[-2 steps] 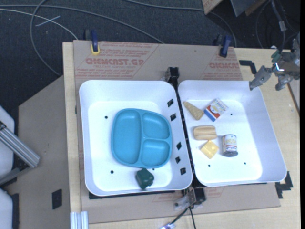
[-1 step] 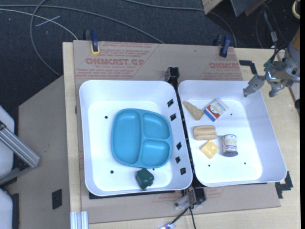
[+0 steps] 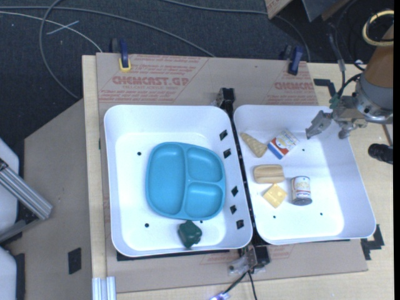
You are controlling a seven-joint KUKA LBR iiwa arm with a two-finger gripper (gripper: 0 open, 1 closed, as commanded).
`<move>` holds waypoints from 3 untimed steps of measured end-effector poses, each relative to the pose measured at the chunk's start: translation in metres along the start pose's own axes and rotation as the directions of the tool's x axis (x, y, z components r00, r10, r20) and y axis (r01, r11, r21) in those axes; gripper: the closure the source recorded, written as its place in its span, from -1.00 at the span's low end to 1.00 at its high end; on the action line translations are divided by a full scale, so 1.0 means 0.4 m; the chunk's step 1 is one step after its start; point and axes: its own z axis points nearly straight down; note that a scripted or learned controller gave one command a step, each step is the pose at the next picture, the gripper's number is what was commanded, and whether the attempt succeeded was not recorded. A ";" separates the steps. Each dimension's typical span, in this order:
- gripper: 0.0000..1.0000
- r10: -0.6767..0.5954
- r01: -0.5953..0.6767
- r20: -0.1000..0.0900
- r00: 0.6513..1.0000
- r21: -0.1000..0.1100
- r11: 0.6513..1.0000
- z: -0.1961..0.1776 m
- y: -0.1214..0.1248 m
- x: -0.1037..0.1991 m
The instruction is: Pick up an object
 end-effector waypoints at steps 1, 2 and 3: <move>-1.00 0.001 -0.001 0.001 1.000 -0.001 1.000 0.107 0.001 -0.014; 1.00 0.000 0.000 0.002 1.000 -0.006 1.000 0.074 0.003 -0.014; 1.00 0.000 0.000 0.003 1.000 -0.010 1.000 -0.036 0.002 -0.017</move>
